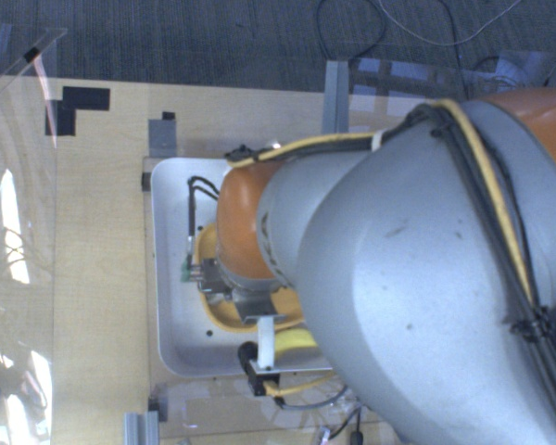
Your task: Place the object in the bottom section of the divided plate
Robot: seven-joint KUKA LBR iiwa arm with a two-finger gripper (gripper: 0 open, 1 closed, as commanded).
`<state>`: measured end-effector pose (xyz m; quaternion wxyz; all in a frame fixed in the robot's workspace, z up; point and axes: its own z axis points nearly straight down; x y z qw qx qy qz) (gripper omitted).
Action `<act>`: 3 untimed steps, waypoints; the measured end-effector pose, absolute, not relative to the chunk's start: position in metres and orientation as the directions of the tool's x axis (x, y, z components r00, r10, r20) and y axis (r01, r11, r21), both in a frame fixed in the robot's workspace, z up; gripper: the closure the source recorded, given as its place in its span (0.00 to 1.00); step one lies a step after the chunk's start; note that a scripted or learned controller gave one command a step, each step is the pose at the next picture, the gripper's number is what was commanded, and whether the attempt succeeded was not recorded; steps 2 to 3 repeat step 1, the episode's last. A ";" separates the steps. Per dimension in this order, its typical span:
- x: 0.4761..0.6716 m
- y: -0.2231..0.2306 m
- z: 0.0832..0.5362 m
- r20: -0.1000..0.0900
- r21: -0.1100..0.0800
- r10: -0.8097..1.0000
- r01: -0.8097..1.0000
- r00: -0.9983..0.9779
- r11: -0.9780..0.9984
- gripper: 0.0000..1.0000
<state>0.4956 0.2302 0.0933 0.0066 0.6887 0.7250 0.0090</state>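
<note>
The yellow divided plate [219, 315] lies in the left white bin [171, 276]. Only its left rim and a strip at its near edge [296, 339] show past the arm. My gripper [230, 286] points down over the plate, just below the orange wrist band [241, 221]. The big grey arm [408, 276] covers the plate's sections and whatever object lies there. I cannot make out the dividers or the object.
The arm spans the right side of the bench and hides the second bin. A clear panel [18, 248] stands at the left. Black tape [82, 100] and a metal bracket [163, 135] sit on the wooden bench behind the bin. Cables [296, 392] trail at the near edge.
</note>
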 end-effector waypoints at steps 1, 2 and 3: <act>0.494 0.185 0.095 0.026 0.019 0.976 0.976 0.217 -0.218 0.00; 0.494 0.185 0.095 0.026 0.019 0.976 0.976 0.217 -0.218 0.00; 0.494 0.185 0.095 0.026 0.019 0.976 0.976 0.217 -0.218 0.00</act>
